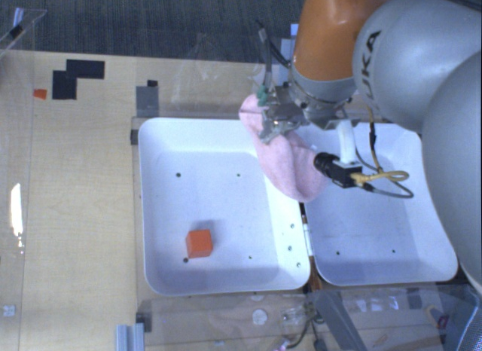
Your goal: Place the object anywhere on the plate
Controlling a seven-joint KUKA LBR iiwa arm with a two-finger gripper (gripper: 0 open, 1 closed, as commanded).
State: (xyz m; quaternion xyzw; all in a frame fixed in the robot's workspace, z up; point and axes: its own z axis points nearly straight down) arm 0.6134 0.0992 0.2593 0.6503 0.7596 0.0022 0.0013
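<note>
Jaws (277, 122) gripping the upper edge of a pink cloth (290, 167), hanging over the far end of the seam between the two white bins. Cloth drooping down across the left bin's (162, 191) right rim. Orange cube (199, 243) sitting in the left bin toward its near-left corner, well apart from the cloth. Right bin (392, 251) lying beside, on the worktop (75, 214)

only readable bit is on the grey arm (407, 56), dark letters running down its shell near the orange band, looks like "KUKA" but partly cut off, no other text legible anywhere
</note>
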